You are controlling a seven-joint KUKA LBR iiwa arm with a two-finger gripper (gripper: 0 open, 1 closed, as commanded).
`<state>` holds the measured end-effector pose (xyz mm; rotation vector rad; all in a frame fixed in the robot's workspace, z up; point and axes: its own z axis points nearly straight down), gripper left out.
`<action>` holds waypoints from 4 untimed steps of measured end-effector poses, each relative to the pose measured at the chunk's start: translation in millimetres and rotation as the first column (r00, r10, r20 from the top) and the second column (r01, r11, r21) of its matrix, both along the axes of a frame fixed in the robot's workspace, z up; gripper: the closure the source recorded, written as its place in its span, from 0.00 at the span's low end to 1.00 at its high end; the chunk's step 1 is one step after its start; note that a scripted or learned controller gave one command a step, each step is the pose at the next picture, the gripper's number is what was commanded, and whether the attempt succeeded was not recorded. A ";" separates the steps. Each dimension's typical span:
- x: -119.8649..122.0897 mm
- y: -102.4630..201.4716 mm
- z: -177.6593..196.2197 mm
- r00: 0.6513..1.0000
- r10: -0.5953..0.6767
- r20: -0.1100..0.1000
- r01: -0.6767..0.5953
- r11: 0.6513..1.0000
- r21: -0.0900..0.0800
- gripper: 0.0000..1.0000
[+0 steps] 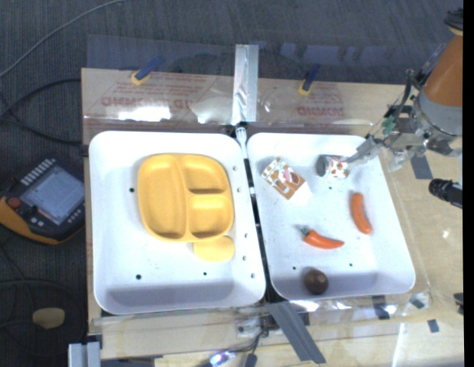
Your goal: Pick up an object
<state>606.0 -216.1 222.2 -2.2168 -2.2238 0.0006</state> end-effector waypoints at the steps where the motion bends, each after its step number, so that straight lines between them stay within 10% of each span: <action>1: -81.5 4.3 -125.0 0.994 -0.112 0.005 0.112 0.994 0.013 0.00; 2: -82.4 3.0 -117.8 0.994 -0.113 0.004 0.113 0.994 0.009 1.00; 4: -4.0 98.9 -3.2 0.939 -0.344 0.000 0.344 0.939 -0.005 1.00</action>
